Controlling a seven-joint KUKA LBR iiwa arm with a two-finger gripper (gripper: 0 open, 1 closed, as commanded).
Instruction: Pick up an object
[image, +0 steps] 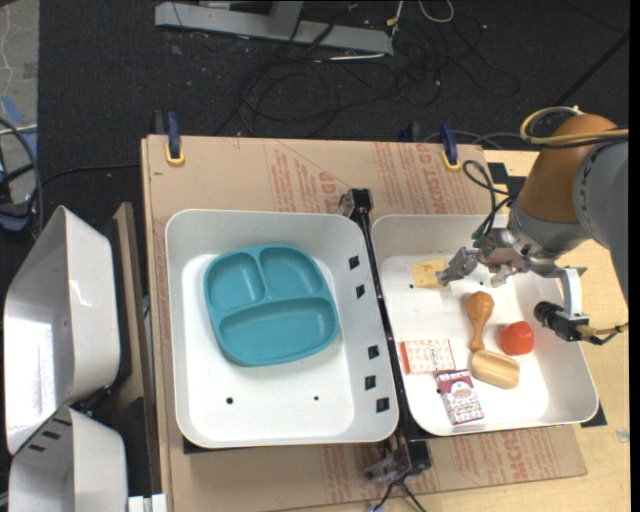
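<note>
Nearest the lens: small pink box (459, 395) at 6 o'clock in the right bin (570, 400), lying flat. Just beyond it, a tan block (495, 370) and a red-and-white card (427, 355), card at 9 o'clock of the block. Red ball (517, 338) sits just past the block, near touching it. Wooden pin (480, 315) stands between card and ball, bulb end toward 12. Yellow piece (430, 273) lies at the far left of that bin.

Gripper (468, 264) hangs low over the bin's far side, just at 3 o'clock of the yellow piece, tips apart with nothing between them. Contact with the piece is hard to judge from this angle, probably just short.

Left bin (190, 300) holds a teal tray (270, 303), well apart from the arm.

Step looks like approach, pre-grasp. Nothing lifted yet. Likely target: yellow piece, maybe the pin. Next move needs the tips centred over one item, dropped to the floor, then closed. Flat piece will be a thin grab; slip is a real risk.
</note>
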